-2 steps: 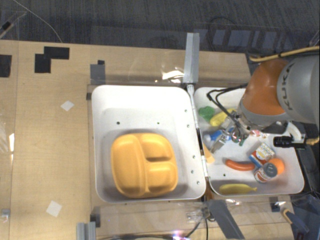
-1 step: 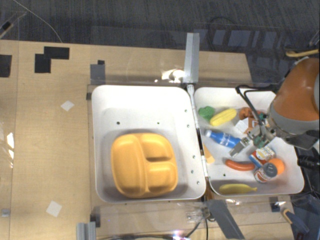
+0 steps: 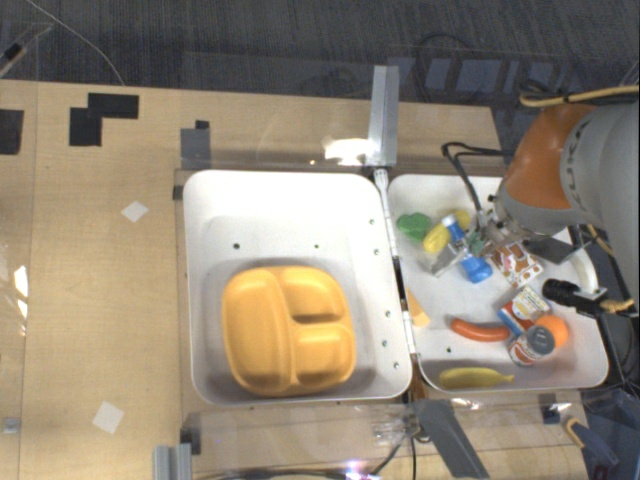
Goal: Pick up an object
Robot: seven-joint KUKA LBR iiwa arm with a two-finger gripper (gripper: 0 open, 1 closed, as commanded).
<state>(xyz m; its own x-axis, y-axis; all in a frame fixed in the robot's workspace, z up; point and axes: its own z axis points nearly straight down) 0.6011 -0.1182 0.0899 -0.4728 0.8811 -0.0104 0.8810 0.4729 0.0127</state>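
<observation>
While the arm reaches in from the right, these lines set out the scene.

End effector: the end effector (image 3: pixel 484 236) hangs low over the upper middle of the right bin (image 3: pixel 600 368), among the toys; whether it is open, closed or gripping anything cannot be told, since the wrist hides it.

Arm: grey, with an orange band (image 3: pixel 540 163) above the wrist, slanting down toward the lower left.

Nearest thing: a blue block (image 3: pixel 477 268) lies just beside the end effector, below it and slightly left; its long axis runs from upper left to lower right.

Other near things: a yellow toy (image 3: pixel 437 236) and a green toy (image 3: pixel 411 223) lie to the left, the yellow one tilted with its upper end to the right; a red-and-white carton (image 3: pixel 520 262) sits just right of the end effector.

Farther things: a red sausage (image 3: pixel 480 330) lies well below, long axis nearly left to right; a yellow banana (image 3: pixel 477 376) lies along the near wall, also left to right; an orange ball (image 3: pixel 553 333) and a round can (image 3: pixel 530 346) sit at lower right.

Left bin: the left bin (image 3: pixel 210 208) holds a yellow divided tray (image 3: pixel 288 328), well apart from the end effector.

Judgement: the blue block looks the likeliest target, a short drop down and left.

Tabletop: the tabletop (image 3: pixel 90 268) carries both bins.
</observation>
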